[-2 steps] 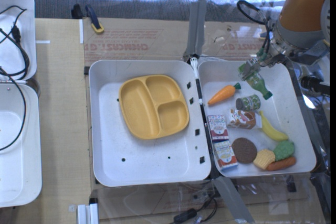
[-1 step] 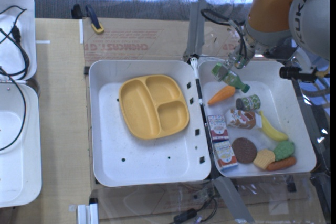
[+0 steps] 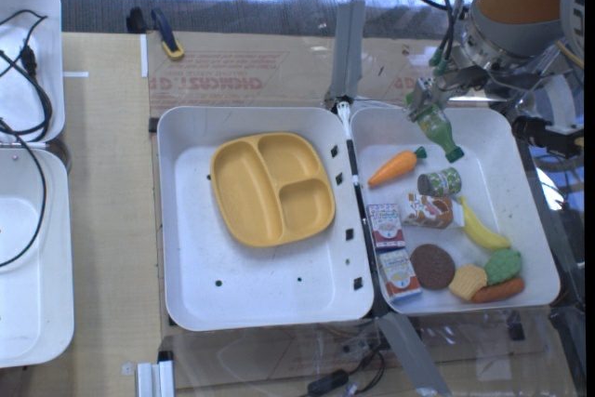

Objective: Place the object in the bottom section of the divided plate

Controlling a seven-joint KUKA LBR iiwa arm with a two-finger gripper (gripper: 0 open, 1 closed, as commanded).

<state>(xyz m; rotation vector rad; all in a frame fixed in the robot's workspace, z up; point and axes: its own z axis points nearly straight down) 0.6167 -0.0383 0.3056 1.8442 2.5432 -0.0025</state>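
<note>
Camera view, A: pincer point(image 3: 429, 110) above the right bin point(image 3: 535, 200), far end, pinching a green bottle point(image 3: 441, 132) at its top; bottle hangs tilted.

B: Plate?

A: Yellow divided plate point(image 3: 272, 188) lies in the left bin point(image 3: 186, 274). Carrot point(image 3: 394, 166) and can point(image 3: 440, 182) just below the bottle.

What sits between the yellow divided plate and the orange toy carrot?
Camera view: only bare white floor of the left bin and the two bins' adjoining rims lie between the yellow divided plate and the orange toy carrot.
</note>
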